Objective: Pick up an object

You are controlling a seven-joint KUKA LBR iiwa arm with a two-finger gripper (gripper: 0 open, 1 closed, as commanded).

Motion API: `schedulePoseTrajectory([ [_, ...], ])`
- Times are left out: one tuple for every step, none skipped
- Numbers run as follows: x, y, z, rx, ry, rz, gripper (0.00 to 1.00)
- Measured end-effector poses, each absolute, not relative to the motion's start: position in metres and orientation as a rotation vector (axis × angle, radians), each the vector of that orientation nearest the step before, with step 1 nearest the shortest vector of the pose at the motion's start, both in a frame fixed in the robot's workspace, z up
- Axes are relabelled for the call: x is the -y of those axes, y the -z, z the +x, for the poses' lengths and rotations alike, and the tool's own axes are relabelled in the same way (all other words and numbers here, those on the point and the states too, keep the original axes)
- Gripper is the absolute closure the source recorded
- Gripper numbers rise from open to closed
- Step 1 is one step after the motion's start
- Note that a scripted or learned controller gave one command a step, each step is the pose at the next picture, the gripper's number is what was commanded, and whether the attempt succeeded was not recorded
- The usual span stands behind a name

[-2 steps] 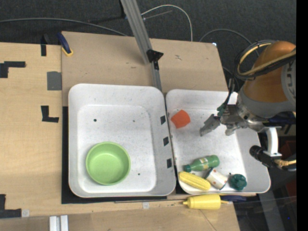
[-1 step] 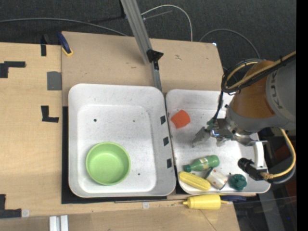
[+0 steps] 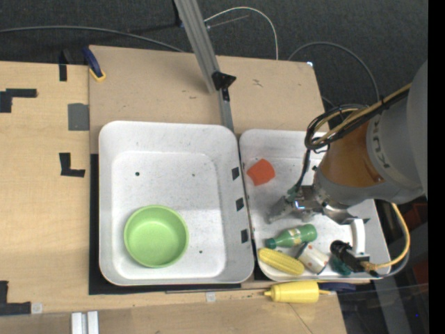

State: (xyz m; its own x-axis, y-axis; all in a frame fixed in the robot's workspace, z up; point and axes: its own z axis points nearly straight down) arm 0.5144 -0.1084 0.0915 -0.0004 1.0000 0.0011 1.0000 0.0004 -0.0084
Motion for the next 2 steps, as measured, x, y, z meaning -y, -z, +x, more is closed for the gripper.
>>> schedulePoseTrajectory([
  [0.108, -0.104, 0.516, 2.22, -0.003, -2.215, 1.0],
  [0.104, -0.147, 0.511, 2.223, 0.001, -2.22, 1.0],
])
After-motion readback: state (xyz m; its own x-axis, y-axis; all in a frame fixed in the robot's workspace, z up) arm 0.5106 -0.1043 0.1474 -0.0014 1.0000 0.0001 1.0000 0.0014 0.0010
